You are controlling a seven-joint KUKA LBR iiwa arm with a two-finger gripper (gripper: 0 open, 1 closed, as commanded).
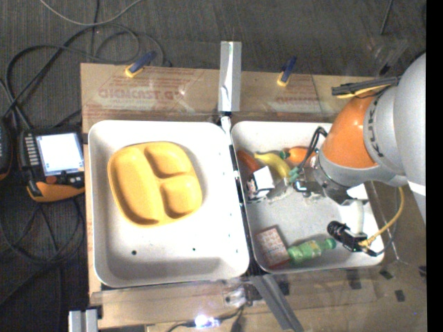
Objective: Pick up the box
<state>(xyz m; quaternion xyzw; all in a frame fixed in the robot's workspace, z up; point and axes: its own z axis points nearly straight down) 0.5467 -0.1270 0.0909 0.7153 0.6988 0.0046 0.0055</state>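
A small reddish-brown box (271,245) lies flat near the front left corner of the right bin (304,213). The gripper (296,181) hangs over the back half of that bin, well behind the box and not touching it. Its tip is close to a yellow banana (274,162) and a small white cube-like object (261,180). The grey and orange arm (360,144) covers the bin's back right part.
A green bottle (311,250) lies on its side just right of the box. An orange carrot-like piece (297,153) sits behind the banana. The left bin (124,247) holds a yellow divided plate (156,181). A handheld screen (58,154) lies left of the bench.
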